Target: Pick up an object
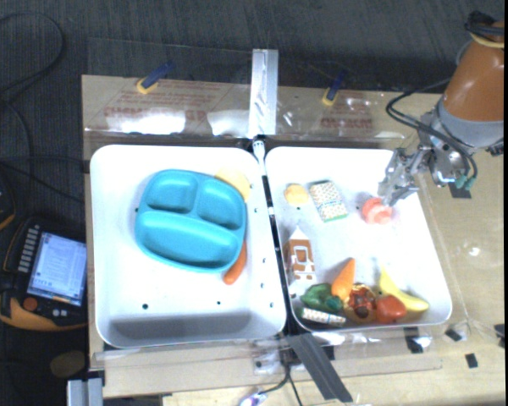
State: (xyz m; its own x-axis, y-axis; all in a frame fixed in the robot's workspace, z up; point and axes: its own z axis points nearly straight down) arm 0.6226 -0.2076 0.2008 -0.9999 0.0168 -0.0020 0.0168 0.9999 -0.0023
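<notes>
Right now I see my arm's two-finger gripper [395, 184] low over the far right part of the right-hand shallow white bin [423, 252], its grey fingers pointing down and left. I cannot tell how far apart they stand; they blur together from this height. Their tips sit just beside, perhaps touching, a small round pinkish-red object [376, 211], which lies on the bin floor near the right wall. I cannot see it between the fingers.

Around it in that bin: a pale yellow rounded piece [296, 194] and a small white patterned box [328, 200] near the far-left corner, well apart from the gripper; a white carton with orange print [300, 259] along the left wall; and a crowded heap at the near edge, with an orange carrot-shaped toy [344, 278], a green lump [317, 295], a red tomato-like ball [390, 308] and a yellow banana-shaped toy [400, 293].

The left-hand white bin [118, 311] holds a turquoise plastic divided tray [190, 218], with an orange stick-shaped piece [235, 266] tucked against its near-right edge.
</notes>
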